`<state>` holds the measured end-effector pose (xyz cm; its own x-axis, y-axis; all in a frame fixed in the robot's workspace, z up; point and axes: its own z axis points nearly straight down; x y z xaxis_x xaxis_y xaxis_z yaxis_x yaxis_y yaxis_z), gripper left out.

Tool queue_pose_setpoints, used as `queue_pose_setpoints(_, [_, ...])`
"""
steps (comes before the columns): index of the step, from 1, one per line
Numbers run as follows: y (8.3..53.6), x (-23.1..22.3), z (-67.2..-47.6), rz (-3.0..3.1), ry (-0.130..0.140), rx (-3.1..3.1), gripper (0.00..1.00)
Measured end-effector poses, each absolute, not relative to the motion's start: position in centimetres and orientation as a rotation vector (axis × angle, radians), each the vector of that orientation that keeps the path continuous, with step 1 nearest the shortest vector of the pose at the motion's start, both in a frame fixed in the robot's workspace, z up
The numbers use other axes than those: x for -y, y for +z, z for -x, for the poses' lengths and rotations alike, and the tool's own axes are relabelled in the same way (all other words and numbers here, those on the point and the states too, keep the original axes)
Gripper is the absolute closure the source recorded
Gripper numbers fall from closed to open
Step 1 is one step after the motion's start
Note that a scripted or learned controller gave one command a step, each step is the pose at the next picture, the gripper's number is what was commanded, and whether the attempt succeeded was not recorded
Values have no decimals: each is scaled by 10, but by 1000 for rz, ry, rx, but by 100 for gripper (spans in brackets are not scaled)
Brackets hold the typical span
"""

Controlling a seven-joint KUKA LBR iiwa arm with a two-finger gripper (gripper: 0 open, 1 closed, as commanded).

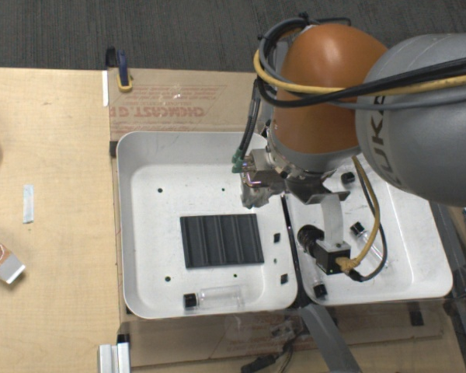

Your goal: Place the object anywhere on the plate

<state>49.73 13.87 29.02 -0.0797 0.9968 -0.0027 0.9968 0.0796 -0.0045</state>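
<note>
A black ribbed plate [221,239] lies flat in the middle of the left white bin [140,231]. A clear tube-like object [224,294] lies near that bin's front wall, with a small black block [190,301] at its left end. The arm's big orange band and grey wrist hang over the divide between the two bins. Below them, the gripper [253,194] sits just past the plate's far right corner, largely hidden by the wrist. I see nothing held in it.
The right bin [419,270] lies mostly under the arm, with small black pieces [358,229] and a looping yellow cable [366,259] over it. Cardboard [171,103] lies behind the bins. On the wooden bench at left sit a white strip [28,204] and a red-white item [0,258].
</note>
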Motion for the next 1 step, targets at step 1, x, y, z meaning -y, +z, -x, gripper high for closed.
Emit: queue_pose_setpoints(1, [206, -152, -477, 2099, 8, 2336, 100])
